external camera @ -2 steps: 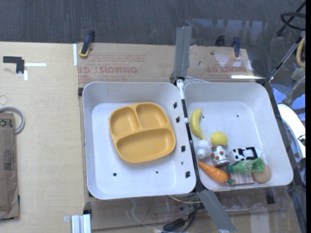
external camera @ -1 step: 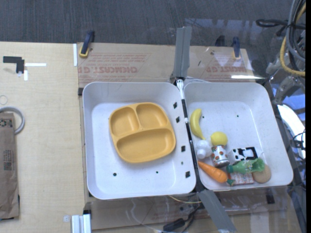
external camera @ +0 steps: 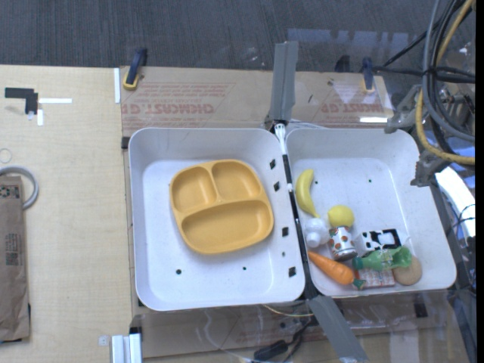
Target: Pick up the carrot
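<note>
The orange carrot (external camera: 331, 268) lies near the front left corner of the right bin (external camera: 378, 153), its thick end pointing right and its tip toward the divider between the bins. It touches a small red-dotted can (external camera: 342, 243) just behind it. A green leafy toy (external camera: 386, 260) lies to its right.
Around the carrot in the right bin lie a banana (external camera: 305, 192), a lemon (external camera: 340, 216), a white piece (external camera: 313, 237), a black-and-white toy (external camera: 380, 239), a red packet (external camera: 374, 280) and a brown lump (external camera: 408, 273). The left bin (external camera: 151, 225) holds a yellow divided plate (external camera: 221, 206). Cables hang at the upper right.
</note>
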Robot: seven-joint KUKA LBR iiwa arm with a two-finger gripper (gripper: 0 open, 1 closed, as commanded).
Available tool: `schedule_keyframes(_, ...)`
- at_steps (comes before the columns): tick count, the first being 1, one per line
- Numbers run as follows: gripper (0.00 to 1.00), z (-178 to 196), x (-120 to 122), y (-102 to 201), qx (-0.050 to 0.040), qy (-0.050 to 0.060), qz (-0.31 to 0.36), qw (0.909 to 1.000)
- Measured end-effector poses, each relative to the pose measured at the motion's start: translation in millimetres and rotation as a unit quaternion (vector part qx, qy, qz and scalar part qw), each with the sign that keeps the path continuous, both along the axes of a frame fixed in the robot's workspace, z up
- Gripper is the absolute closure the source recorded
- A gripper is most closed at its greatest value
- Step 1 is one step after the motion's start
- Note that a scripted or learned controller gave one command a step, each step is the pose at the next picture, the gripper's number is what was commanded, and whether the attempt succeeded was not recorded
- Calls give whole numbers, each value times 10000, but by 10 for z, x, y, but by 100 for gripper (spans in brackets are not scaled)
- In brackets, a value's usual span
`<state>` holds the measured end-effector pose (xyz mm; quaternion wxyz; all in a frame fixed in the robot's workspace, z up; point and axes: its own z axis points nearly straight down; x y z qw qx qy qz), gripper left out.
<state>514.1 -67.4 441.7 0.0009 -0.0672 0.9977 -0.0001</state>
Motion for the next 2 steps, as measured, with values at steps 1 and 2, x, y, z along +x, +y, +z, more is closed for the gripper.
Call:
schedule_keyframes(1,0,-160,-99,287,2,3,1728,9850)
schedule_keyframes(2,0,-783,257,-507,-1,0,2076,9782)
